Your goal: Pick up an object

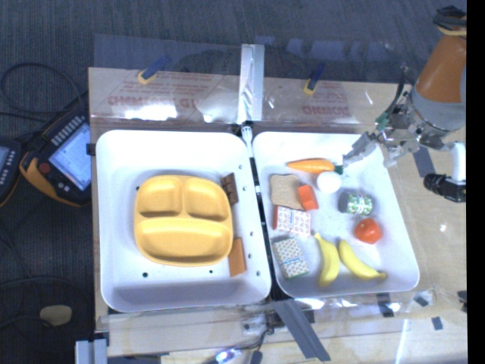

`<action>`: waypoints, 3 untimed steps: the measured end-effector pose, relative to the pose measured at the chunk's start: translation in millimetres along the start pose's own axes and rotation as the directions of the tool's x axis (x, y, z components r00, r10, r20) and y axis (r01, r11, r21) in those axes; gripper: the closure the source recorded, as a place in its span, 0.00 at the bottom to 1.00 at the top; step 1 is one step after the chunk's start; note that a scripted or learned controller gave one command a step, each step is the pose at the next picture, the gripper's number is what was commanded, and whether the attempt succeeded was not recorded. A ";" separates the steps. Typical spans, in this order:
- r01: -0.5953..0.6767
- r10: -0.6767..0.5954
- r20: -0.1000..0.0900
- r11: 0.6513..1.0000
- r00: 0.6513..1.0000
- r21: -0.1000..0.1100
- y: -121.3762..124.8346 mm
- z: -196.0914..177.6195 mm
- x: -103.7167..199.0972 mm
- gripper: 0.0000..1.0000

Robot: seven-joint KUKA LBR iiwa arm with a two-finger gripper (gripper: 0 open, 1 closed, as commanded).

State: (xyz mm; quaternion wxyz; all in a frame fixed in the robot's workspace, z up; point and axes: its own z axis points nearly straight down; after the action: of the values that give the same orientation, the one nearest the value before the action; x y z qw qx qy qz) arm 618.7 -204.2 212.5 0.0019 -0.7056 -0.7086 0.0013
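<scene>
The right bin [402,237] holds several small objects: an orange carrot [309,165], a white ball [329,181], a bread slice [286,191], a small orange block [307,197], two patterned packets [293,221] [291,256], two bananas [327,258] [361,260], a red tomato [367,230] and a greenish can [356,202]. My gripper [352,158] reaches in from the right over the bin's far right corner. Its tip is close to the carrot's right end and just above the white ball. I see nothing held in it.
The left bin [114,165] carries a yellow divided plate [184,220] with brown blocks [229,189] [237,256] along its right side. A ridge [258,203] separates the bins. A handheld pendant [64,161] and cables lie on the floor at left.
</scene>
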 end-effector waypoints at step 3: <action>-0.292 0.292 0.002 0.957 0.957 0.001 23.7 56.6 -17.2 0.00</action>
State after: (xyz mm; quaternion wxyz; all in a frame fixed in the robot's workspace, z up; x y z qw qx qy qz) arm 642.2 -221.2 155.8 0.0014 -0.8023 -0.5969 0.0027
